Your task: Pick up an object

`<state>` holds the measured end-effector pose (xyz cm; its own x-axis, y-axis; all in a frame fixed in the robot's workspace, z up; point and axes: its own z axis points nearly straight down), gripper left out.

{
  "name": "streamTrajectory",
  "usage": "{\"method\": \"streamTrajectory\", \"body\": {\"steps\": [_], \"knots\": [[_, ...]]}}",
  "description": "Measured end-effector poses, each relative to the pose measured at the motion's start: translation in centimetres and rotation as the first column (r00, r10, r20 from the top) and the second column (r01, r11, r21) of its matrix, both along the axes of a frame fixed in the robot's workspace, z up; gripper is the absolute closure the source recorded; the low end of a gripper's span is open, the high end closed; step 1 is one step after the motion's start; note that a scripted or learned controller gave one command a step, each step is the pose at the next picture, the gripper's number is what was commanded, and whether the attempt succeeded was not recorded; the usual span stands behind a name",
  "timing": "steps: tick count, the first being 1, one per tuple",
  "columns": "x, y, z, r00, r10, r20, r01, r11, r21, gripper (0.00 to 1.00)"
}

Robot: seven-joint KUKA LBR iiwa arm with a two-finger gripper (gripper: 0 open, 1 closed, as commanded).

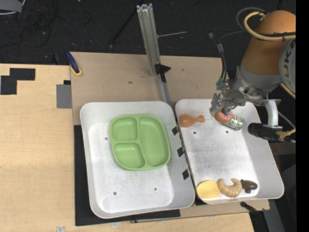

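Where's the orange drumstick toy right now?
The orange drumstick toy lies in the right bin, near its far-left corner, just left of the gripper.

Two white bins side by side on the desk (pixel 111 76). Left bin (pixel 96 187) holds a green divided plate (pixel 140 142). Right bin (pixel 227 153): orange drumstick-shaped toy (pixel 191 120) near the far left corner; yellow piece (pixel 207 189), tan curled toy (pixel 231 187) and a dark brown piece (pixel 249 185) along the near edge. Hand (pixel 223 111) low over a pink and green object (pixel 231 120) at the far side.
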<state>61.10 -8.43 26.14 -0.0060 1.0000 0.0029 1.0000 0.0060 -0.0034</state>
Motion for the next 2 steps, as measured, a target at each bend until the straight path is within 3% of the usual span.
{"method": "streamTrajectory", "body": {"steps": [2], "knots": [[1.5, 10.1, -2.6, 1.000, 0.000, 0.000, 0.000, 1.000, -0.001, 1.00]]}}
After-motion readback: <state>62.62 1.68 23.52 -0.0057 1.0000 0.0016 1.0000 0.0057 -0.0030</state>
